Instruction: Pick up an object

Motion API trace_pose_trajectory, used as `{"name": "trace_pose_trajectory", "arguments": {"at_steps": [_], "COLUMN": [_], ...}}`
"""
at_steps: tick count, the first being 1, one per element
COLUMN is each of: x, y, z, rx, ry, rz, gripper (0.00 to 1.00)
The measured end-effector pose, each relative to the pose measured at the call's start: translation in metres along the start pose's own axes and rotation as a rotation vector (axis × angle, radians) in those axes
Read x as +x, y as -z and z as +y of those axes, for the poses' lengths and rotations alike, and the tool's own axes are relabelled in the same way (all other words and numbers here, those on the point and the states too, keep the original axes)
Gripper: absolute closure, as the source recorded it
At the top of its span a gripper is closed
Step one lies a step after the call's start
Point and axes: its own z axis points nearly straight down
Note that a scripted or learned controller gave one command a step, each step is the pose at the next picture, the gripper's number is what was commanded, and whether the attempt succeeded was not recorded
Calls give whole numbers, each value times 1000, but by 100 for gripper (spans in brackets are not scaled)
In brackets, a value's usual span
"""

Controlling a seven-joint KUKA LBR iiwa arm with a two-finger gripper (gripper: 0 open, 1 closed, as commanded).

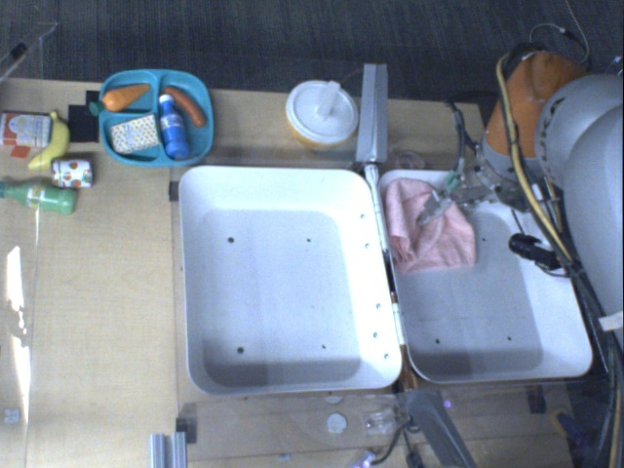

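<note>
A crumpled pink cloth (426, 230) lies in the far left corner of the right white bin (507, 344). My gripper (436, 206) reaches in from the right and sits low over the cloth's upper right part, its tip right at the fabric. The grey arm with its orange band (526, 91) fills the far right side above the bin.
The left white bin (283, 359) stands beside the right one. Behind the bins are a white lidded cup (322, 112) and a blue divided tray (156, 117) with toy food. A banana, a can and a green bottle (39, 197) lie at the far left. Cables hang over the right bin's right side.
</note>
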Motion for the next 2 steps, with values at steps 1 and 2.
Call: {"name": "trace_pose_trajectory", "arguments": {"at_steps": [1, 2], "x": [1, 16], "y": [11, 174], "z": [2, 5], "rx": [-4, -5], "ry": [7, 101], "rz": [-3, -2], "gripper": [100, 100]}}
